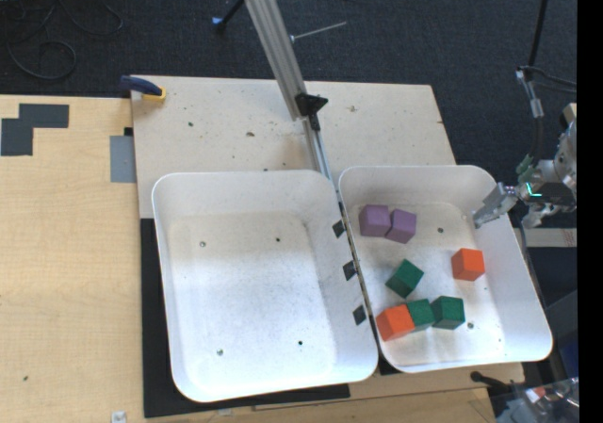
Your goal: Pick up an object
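The gripper (492, 206) is waiting at the right bin's (528, 317) upper right rim, holding nothing; how far open, I cannot tell. Blocks are lying loose, reachable from above.

- The arm (556, 181) is cut off at the right edge; just its wrist end shows.
- The gripper (490, 207) is too small to read.
- One green block (420, 314) is partly hidden by its neighbours.

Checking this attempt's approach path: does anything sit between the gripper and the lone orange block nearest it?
Nothing visible does. The gripper hangs over the right bin's right rim, and bare bin floor separates it from the orange block. The other blocks lie further left.
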